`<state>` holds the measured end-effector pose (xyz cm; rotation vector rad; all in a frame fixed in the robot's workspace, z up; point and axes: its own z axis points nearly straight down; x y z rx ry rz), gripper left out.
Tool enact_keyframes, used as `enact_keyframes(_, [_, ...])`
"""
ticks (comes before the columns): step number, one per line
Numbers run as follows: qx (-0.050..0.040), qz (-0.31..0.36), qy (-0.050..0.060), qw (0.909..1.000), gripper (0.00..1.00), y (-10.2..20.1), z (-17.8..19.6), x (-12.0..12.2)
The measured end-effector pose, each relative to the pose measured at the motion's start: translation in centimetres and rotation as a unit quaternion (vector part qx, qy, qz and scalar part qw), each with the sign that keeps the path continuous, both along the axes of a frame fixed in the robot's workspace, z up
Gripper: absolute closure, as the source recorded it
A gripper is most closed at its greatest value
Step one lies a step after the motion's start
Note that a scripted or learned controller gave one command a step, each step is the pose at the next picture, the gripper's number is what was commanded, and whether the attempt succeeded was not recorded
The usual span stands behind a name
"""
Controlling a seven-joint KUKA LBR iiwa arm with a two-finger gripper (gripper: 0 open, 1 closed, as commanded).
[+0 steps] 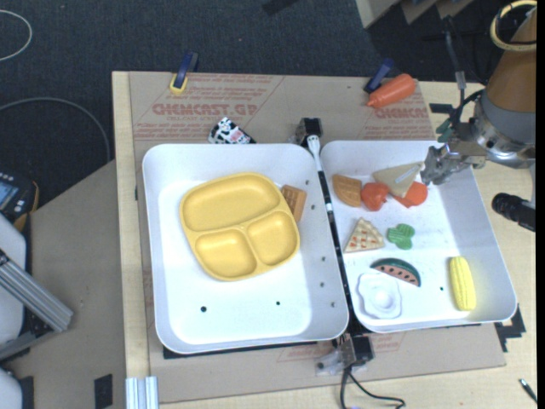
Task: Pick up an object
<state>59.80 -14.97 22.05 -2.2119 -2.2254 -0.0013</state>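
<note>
My gripper (436, 165) hangs low over the back right part of the right bin (485, 228), under the grey wrist with its orange band. Its tip sits at the right end of a pale wedge-shaped piece (395, 176), touching or nearly touching it. A red piece (415, 195) lies just below the tip, and a red tomato (375, 197) is further left. Also in this bin are an orange bread piece (347, 189), a pizza slice (364, 236), green broccoli (400, 235), a watermelon slice (396, 272), a fried egg (379, 297) and a corn cob (461, 282).
The left bin (170, 296) holds a yellow divided plate (238, 226) with a brown waffle piece (295, 201) at its right edge. On the bench behind the bins lie a toy carrot (392, 90), a black-and-white item (230, 132) and a blue-yellow clamp (181, 73).
</note>
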Motion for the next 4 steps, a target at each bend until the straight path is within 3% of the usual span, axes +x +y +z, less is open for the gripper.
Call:
enact_keyframes(3, [0.0002, 0.0, 0.0, 1.0, 1.0, 17.1, 2.1, -3.1])
enact_keyframes(4, [-0.0005, 0.0, 0.002, 1.0, 1.0, 22.3, -0.2, -4.5])
